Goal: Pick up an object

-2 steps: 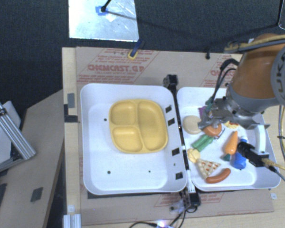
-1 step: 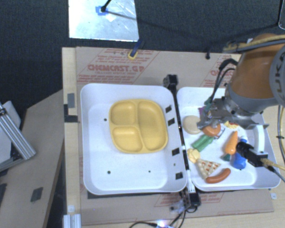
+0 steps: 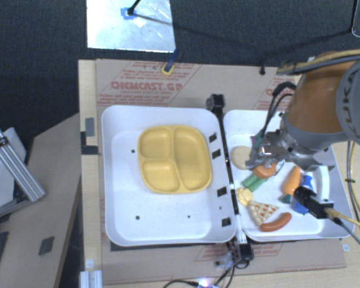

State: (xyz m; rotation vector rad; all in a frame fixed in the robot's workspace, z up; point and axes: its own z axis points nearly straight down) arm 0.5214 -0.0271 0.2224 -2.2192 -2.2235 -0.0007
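Bins: two of them, shallow and white, sit side by side on the surface (image 3: 186, 83), the left bin (image 3: 123, 221) and the right bin (image 3: 243, 122) touching along a black divider. One yellow plate (image 3: 171, 159) with three compartments lies alone in the left bin, near its middle. All the small food toys are in the right bin, and roughly seven can be counted: one pale round piece (image 3: 240, 156) near the divider, one orange-red round piece (image 3: 265, 171) directly below the tool, one green piece (image 3: 252, 180) touching it, one small yellowish piece (image 3: 245, 195) below that, one pizza slice (image 3: 263, 210), one sausage (image 3: 275, 221) near the front rim, and one carrot (image 3: 291, 179) standing at a slant further right. One blue item (image 3: 304, 191) lies beside the carrot, half covered by a black part of the arm, so its shape is unclear. The arm (image 3: 327, 110) reaches in from the right and hides much of the right bin's far corner and right side. The tool (image 3: 263, 153) hangs over the orange-red piece, but its metal parts blur together, and whether it is wide, narrow, or gripping anything cannot be told.
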